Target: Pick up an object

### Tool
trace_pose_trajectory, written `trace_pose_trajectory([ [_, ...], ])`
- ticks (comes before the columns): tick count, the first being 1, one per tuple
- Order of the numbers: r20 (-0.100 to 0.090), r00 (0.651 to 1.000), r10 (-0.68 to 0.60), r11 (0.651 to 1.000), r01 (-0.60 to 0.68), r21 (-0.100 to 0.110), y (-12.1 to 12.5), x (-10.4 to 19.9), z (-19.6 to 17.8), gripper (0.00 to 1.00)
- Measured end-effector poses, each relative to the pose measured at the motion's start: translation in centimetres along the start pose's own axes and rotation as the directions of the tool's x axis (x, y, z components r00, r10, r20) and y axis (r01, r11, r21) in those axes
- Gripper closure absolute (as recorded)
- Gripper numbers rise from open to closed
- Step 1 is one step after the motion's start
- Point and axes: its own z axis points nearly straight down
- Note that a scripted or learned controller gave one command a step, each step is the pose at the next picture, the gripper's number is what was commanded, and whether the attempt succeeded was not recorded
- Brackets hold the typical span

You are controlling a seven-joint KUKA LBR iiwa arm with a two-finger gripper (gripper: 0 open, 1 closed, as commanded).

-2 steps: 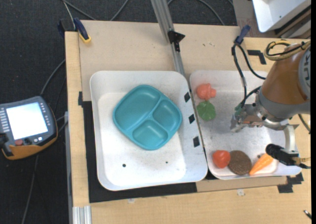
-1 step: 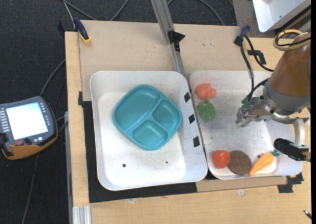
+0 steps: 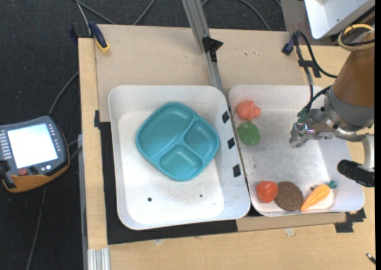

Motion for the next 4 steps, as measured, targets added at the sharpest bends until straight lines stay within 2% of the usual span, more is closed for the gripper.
trace_pose_trajectory([
  [1,-0.002,1.000,-0.004,1.000,0.004,0.002,2.0,4.1,-1.0,1.00],
  [3,-0.003,1.000,-0.005,1.000,0.005,0.002,5.3,14.2,-3.3,1.00],
  [4,-0.003,1.000,-0.006,1.000,0.006,0.004,6.6,20.0,-1.9,1.00],
])
